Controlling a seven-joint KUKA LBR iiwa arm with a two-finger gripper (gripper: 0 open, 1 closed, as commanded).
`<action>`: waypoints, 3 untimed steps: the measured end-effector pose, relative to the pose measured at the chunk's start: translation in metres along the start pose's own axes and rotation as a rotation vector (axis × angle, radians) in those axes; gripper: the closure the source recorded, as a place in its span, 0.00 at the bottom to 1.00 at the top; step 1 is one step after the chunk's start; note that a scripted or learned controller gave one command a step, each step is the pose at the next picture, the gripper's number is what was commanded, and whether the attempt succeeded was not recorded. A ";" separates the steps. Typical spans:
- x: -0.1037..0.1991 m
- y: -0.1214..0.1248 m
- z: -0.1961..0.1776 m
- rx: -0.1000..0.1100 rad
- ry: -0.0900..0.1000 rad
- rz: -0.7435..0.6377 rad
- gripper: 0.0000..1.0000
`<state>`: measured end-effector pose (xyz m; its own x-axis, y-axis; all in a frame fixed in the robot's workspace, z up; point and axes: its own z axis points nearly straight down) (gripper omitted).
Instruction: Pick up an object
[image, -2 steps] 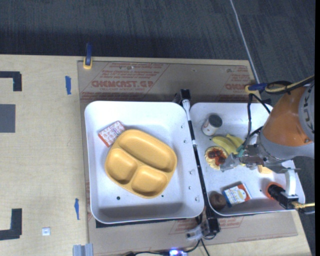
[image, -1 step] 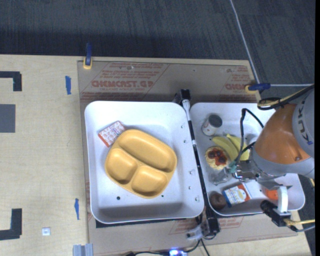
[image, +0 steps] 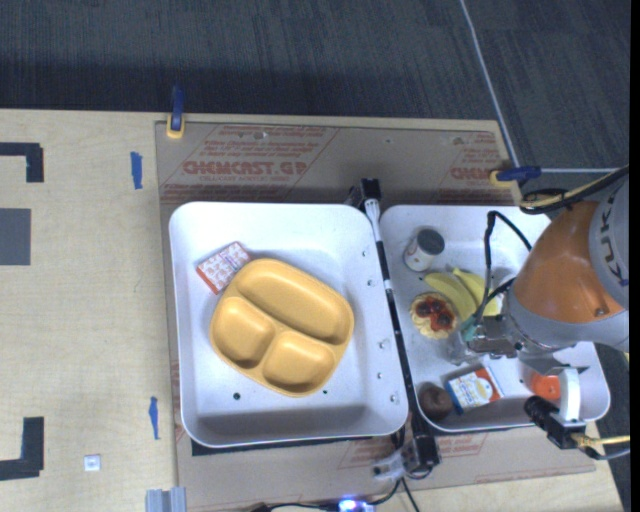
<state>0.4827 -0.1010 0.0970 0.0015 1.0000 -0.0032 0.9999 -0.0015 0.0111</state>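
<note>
Over the right-hand bin (image: 600, 400) the grey arm with its orange band reaches in, and the gripper (image: 478, 338) hangs low among the clutter there, just beside a banana (image: 462, 290) and a small tart-like toy with red filling (image: 433, 313); whether the jaws stand apart or together I cannot tell, since the wrist covers them. Any of the small things in this bin could serve as the object to pick up. Counted, they are one banana, one tart, one small grey cup-like piece (image: 425, 246) near the far wall, one little carton with an orange and white label (image: 472, 388), one dark round piece (image: 433, 399) at the near left corner, and one orange piece (image: 548, 384) partly hidden under the arm. The banana looks like light, stiff plastic, smooth and curved, so it may slip; across its narrow middle seems the best hold. The carton, flat-sided and probably light, should take a grip across its short sides. The left bin (image: 190, 300) holds one yellow three-compartment tray (image: 282, 325), upside down by its look, and one small red-and-white card (image: 222, 264) touching the tray's far left edge. Both bins sit on a pale worktop (image: 80, 350).
</note>
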 end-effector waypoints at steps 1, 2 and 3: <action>0.054 -0.001 -0.088 0.009 0.004 -0.003 1.00; 0.054 -0.001 -0.088 0.009 0.004 -0.003 0.00; -0.027 -0.004 -0.024 0.013 0.003 0.000 0.00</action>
<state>0.4784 -0.1282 0.1215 0.0014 1.0000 -0.0002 1.0000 -0.0014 -0.0022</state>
